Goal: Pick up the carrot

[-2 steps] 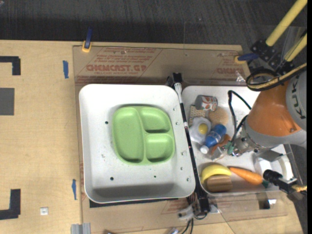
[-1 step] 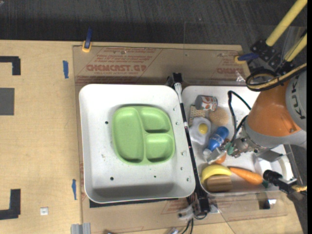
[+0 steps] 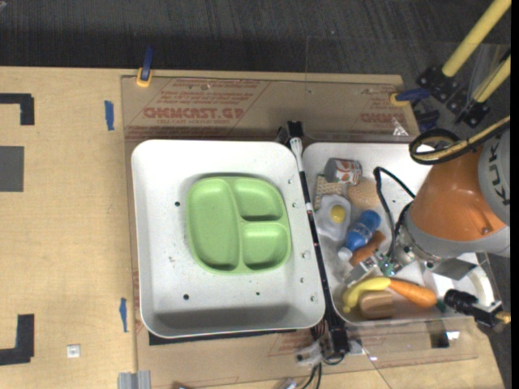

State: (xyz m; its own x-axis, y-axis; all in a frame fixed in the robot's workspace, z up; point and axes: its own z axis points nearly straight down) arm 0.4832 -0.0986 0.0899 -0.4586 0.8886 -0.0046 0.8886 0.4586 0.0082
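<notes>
In the right bin (image 3: 486, 286), claw (image 3: 396, 259) above the carrot (image 3: 412, 292); its spread cannot be told

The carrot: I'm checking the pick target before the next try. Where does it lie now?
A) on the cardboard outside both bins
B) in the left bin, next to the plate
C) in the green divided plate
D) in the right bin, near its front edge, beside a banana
D: the carrot lies in the right bin near its front edge, next to the banana.
</notes>
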